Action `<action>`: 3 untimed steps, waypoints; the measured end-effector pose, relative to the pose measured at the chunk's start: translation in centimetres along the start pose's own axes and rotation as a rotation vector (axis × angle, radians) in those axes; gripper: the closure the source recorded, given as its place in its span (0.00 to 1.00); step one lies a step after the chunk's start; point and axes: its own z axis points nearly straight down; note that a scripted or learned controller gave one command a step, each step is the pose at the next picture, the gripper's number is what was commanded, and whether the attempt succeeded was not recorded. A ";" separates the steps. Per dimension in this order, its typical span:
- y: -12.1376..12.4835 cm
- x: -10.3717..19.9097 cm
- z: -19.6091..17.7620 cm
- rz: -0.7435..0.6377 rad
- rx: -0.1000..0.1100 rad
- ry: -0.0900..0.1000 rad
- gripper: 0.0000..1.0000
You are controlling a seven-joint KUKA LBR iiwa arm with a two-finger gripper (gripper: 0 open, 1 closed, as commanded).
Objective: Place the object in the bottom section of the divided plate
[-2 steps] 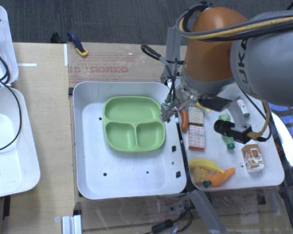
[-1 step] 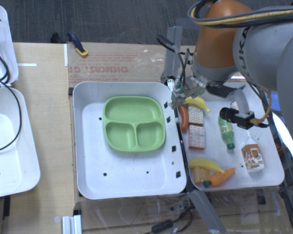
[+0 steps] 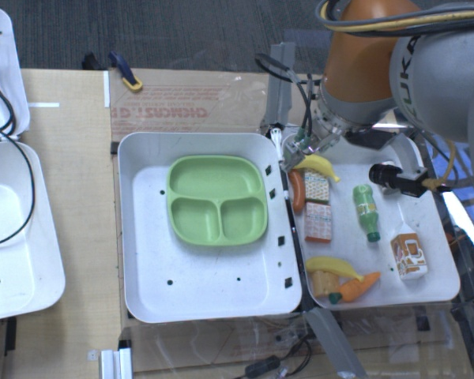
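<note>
Dark carpet lies behind a pale wooden bench (image 3: 63,212) that carries two shallow white bins. Left bin (image 3: 142,290) holds one light green divided plate (image 3: 217,199), smooth moulded plastic with rounded corners: one wide section toward the far side and two smaller ones toward the near side. Right bin (image 3: 438,279) holds the toy food: two curved yellow bananas, one (image 3: 319,166) at the far left corner and one (image 3: 333,268) near the front, an orange carrot (image 3: 355,287), a green bottle (image 3: 366,212), a small orange-and-white carton (image 3: 409,257), a reddish sausage (image 3: 298,190) and two flat printed packets (image 3: 317,205). Over that far corner, the gripper (image 3: 306,144) hangs just above the far banana; whether it grasps anything, I cannot tell.
</note>
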 end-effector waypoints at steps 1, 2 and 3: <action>1.9 1.7 3.1 -0.146 0.001 0.002 1.00; 2.4 -1.8 -0.8 -0.099 -0.002 -0.001 1.00; 1.1 2.0 -1.5 -0.248 0.000 0.001 1.00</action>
